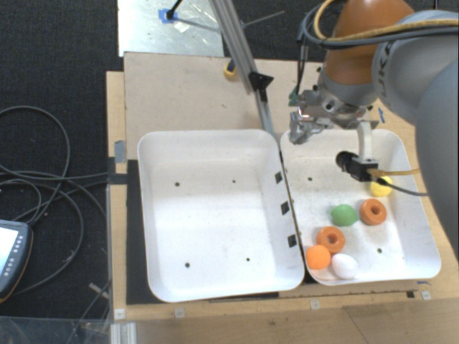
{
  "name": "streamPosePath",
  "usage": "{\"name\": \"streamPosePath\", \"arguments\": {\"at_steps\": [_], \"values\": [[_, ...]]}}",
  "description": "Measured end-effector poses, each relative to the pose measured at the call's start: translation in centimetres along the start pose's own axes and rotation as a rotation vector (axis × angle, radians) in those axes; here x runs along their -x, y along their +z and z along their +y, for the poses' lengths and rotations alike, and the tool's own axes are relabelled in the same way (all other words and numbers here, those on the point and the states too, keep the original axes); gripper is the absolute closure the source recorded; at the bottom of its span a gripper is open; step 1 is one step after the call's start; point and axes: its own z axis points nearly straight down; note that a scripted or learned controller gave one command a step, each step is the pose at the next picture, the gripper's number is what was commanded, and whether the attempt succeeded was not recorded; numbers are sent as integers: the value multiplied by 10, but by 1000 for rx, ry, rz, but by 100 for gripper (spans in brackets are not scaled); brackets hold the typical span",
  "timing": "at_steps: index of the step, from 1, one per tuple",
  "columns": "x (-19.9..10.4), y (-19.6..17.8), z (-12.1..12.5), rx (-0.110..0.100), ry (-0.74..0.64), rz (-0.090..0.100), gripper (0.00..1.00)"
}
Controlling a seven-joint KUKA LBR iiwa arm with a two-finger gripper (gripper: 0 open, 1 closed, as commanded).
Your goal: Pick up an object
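Pick not yet made: gripper (300, 132) hangs above right bin (418, 244) far corner, grip state indiscernible, 6 objects (343, 215) lying untouched near front.

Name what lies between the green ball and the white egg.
In the camera view, an orange ring lies between the green ball and the white egg.

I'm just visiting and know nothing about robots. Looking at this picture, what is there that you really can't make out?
- Gripper: small and blurred in the camera view, so open or shut is unclear.
- Yellow object: partly covered by a black part and cable; its shape is unclear.
- Right bin: its far right side is hidden by the arm.
- Screen device: cut off by the left edge.
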Motion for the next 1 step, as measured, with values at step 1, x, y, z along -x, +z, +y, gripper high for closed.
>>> {"name": "streamPosePath", "arguments": {"at_steps": [1], "values": [[-46,-4,2,2,0,1,100]]}}
